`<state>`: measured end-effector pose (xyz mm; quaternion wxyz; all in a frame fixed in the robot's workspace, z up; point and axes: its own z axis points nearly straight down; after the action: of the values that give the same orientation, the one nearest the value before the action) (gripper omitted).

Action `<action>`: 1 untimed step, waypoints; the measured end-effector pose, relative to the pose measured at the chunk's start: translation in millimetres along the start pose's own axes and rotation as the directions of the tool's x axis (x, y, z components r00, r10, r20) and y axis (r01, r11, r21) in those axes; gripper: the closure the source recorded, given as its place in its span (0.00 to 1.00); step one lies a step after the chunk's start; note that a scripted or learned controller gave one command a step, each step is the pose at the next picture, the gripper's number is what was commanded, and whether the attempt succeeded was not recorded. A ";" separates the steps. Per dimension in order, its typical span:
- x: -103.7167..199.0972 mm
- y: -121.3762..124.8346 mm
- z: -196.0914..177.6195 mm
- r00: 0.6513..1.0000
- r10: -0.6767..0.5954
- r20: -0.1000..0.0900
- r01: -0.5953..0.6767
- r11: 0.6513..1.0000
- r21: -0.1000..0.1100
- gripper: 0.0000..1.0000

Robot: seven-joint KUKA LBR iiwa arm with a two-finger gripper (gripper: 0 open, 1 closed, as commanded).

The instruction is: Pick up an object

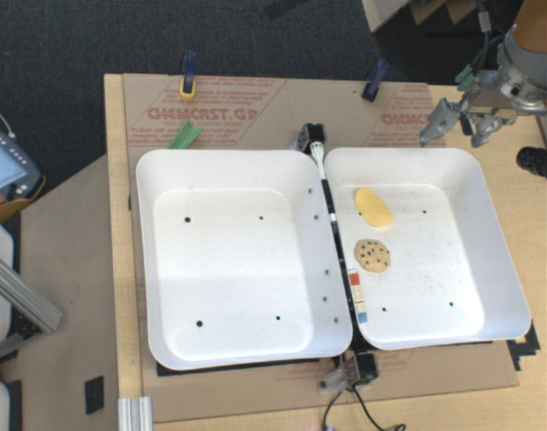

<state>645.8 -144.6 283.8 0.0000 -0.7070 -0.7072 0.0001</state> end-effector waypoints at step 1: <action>56.0 22.6 -30.7 1.000 -0.007 -0.001 0.007 1.000 -0.007 0.00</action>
<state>668.4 -88.6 314.6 -0.0023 -0.7047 -0.7095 -0.0026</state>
